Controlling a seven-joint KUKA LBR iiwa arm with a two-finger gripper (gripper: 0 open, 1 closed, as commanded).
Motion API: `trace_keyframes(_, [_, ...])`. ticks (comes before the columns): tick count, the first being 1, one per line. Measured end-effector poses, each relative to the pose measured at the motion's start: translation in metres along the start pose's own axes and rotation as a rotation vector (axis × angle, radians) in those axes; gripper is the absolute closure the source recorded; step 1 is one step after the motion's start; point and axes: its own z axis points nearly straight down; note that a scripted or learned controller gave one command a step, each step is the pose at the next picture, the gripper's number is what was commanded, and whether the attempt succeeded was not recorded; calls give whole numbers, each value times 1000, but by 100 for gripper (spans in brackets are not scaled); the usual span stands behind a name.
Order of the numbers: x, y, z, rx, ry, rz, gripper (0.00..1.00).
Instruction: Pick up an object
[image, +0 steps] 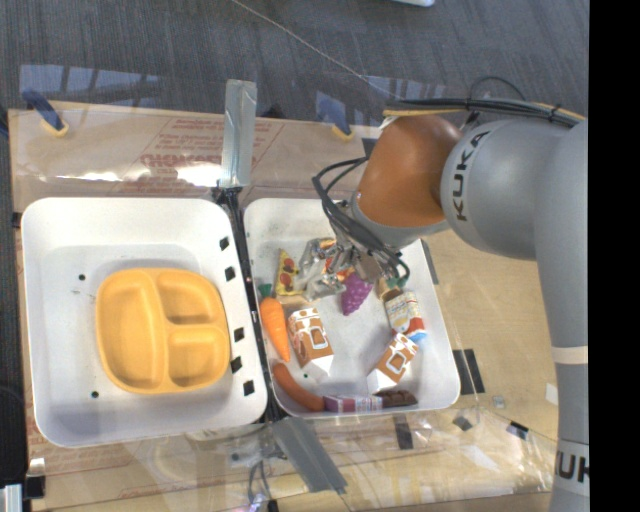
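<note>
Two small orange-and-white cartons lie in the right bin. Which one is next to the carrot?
The carton toward the bin's left side, lying right beside the carrot. The other carton sits farther right, below the small bottle.

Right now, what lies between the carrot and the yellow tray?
In the camera view, the two bins' adjoining white walls lie between the carrot and the yellow tray, plus bare white floor of the left bin.
</note>
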Motion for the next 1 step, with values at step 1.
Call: trace_keyframes(1, [54,37,2,10,-40,71,100])
